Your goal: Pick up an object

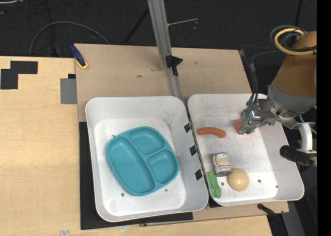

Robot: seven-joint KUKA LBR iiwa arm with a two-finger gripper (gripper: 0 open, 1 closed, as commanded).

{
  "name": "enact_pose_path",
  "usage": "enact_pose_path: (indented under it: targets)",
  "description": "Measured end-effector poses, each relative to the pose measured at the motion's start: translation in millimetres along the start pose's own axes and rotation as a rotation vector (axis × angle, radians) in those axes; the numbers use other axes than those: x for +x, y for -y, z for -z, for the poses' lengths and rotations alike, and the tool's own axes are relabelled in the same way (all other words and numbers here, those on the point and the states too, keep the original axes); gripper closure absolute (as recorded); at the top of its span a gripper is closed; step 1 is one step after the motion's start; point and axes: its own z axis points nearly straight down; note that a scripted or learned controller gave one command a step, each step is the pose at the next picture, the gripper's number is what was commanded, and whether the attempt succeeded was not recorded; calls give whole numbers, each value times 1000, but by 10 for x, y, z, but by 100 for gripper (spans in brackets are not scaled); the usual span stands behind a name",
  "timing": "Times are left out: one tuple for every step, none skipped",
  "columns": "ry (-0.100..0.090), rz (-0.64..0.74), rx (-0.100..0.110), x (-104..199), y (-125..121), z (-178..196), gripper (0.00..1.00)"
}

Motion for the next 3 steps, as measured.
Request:
enact_pose_path:
  targets:
    - [0, -1, 3, 523, 41, -100, 100]
    - [0, -1, 2, 1008, 59, -151, 100]
    - [1, 0, 0, 1533, 70, -63, 100]
